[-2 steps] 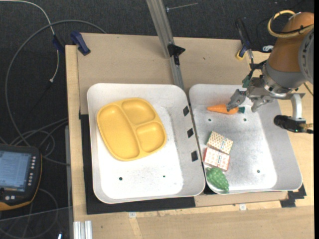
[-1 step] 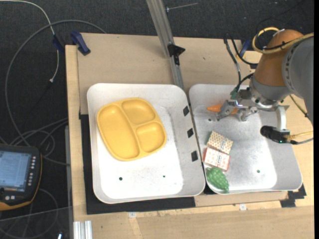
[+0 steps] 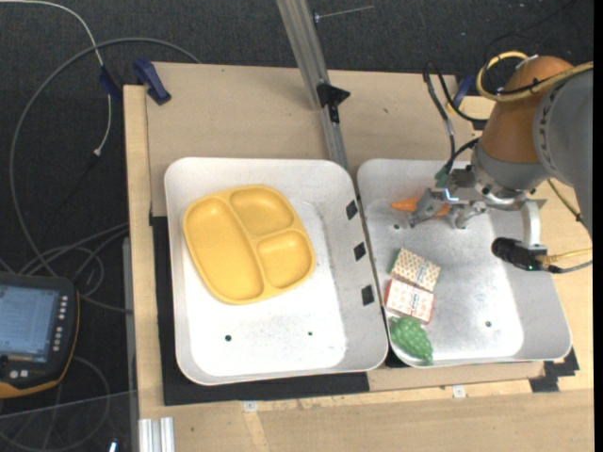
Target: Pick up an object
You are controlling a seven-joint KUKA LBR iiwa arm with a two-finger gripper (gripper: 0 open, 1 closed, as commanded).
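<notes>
The gripper point(image 3: 450, 205) was seen low in the upper part of the right bin point(image 3: 528, 332); whether its jaws were released or clenched could not be told. A small orange object point(image 3: 404, 205) was located just left of it. A patterned box point(image 3: 413, 285) and a green object point(image 3: 412, 339) were found lower, at the bin's left edge. A yellow divided tray point(image 3: 247, 243) was placed in the left bin point(image 3: 273, 347).

Arm point(image 3: 556, 111) reached in from right, grey links, orange band point(image 3: 513, 125) above wrist. Wrist bent downward, gripper point(image 3: 450, 205) low, pointing toward left. Metal gripper body angled. Jaw spacing too blurred to judge. Cables looped behind upper arm.
</notes>
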